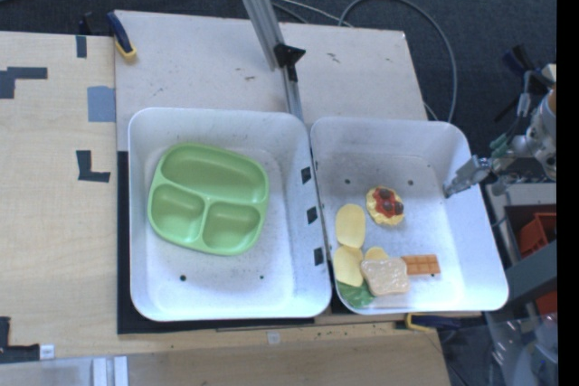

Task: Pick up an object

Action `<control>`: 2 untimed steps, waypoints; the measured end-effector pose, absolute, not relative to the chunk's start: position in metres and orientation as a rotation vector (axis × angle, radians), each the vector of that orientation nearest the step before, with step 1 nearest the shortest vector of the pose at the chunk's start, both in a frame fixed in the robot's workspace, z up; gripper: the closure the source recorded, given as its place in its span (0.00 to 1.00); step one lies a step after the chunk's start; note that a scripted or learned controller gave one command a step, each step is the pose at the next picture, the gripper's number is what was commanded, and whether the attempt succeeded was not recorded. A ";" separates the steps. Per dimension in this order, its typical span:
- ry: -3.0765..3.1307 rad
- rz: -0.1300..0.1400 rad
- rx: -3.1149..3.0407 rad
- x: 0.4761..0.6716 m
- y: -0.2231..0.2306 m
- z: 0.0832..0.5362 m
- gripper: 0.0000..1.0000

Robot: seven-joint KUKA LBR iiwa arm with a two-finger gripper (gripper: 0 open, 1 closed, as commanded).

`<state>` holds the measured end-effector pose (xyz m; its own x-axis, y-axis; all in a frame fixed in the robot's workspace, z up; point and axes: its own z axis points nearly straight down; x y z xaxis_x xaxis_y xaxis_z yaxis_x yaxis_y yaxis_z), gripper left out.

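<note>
You have nothing picked yet: the end effector [459, 178] sits at the right bin [470, 221] rim, its grip state unclear.

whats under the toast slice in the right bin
The toast slice lies partly on a green piece and against a yellow piece, in the right bin. Whatever sits directly beneath the toast is covered.
</note>
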<state>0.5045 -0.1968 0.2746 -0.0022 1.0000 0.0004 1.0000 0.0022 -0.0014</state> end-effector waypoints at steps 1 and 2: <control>-2.223 0.001 -2.218 0.505 -0.197 0.275 0.00; -2.220 0.005 -2.216 0.501 -0.188 0.227 0.00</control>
